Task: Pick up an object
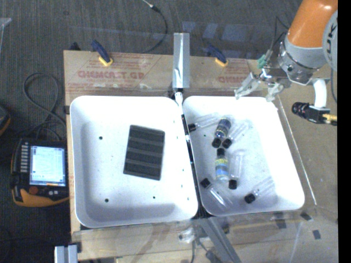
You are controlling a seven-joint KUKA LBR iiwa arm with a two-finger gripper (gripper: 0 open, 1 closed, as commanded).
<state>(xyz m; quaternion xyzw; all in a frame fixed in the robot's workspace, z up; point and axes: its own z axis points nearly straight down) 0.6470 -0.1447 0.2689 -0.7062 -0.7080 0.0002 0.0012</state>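
Now | my gripper [256, 89] hangs over the right bin's [285, 147] far rim, fingers spread wide, holding nothing | nearest vial [221, 129] lies at about 7 o'clock from me, long axis running 1-to-7 | small bottles scattered beyond it.

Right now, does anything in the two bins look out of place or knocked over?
Nothing looks damaged or spilled. The small clear vials in the right bin lie on their sides, scattered at mixed angles. The dark ribbed pad in the left bin lies flat, turned slightly askew to the bin's walls.
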